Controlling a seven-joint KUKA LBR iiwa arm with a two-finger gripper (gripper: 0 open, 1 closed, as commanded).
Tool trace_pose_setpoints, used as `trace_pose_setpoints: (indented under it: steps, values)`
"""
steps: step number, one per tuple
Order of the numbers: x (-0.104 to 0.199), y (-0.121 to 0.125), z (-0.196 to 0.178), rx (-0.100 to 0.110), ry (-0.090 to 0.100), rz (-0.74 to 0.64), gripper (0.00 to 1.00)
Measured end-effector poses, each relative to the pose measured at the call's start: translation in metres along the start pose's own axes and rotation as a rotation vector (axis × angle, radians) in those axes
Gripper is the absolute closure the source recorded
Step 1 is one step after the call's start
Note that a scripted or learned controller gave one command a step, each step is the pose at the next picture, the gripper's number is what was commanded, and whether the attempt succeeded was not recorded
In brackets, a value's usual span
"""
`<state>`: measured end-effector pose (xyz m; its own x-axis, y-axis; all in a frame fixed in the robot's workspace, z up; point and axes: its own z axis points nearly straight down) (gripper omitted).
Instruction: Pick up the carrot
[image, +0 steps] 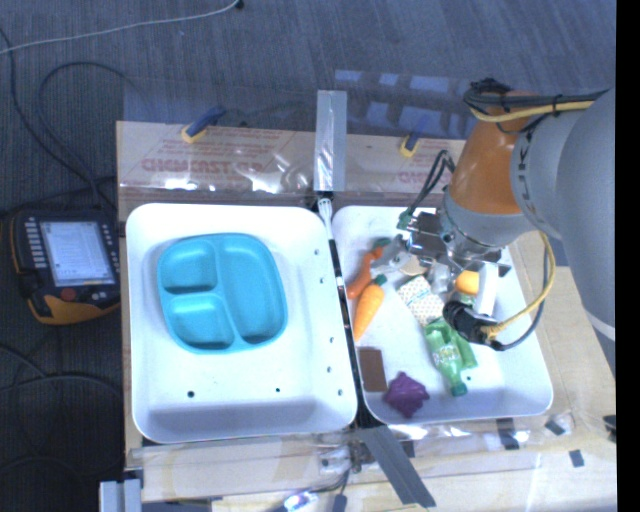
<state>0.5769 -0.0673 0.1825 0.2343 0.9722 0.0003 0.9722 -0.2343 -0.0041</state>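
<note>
An orange carrot (367, 306) with a green top lies tilted in the right bin (530, 385), close to its left wall. A second orange piece (360, 278) lies just above it, touching or nearly so. My gripper (422, 256) hangs low over the upper middle of that bin, a little right of and above the carrot, with the grey arm and its orange band (487, 172) behind it. Nothing shows between gripper and carrot.
The right bin also holds a green bottle (449, 353), a purple grape bunch (406, 393), a brown block (372, 369), a patterned white packet (417, 296) and a small orange item (466, 283). A blue divided plate (220, 290) lies in the left bin (200, 410).
</note>
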Motion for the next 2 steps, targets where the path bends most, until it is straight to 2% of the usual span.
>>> trace_pose_setpoints:
  steps: [1,2]
  values:
    - [-0.031,-0.006,0.048,0.001,-0.002,-0.039,0.0]
    - [0.001,0.001,0.0,-0.001,-0.001,-0.104,0.0]
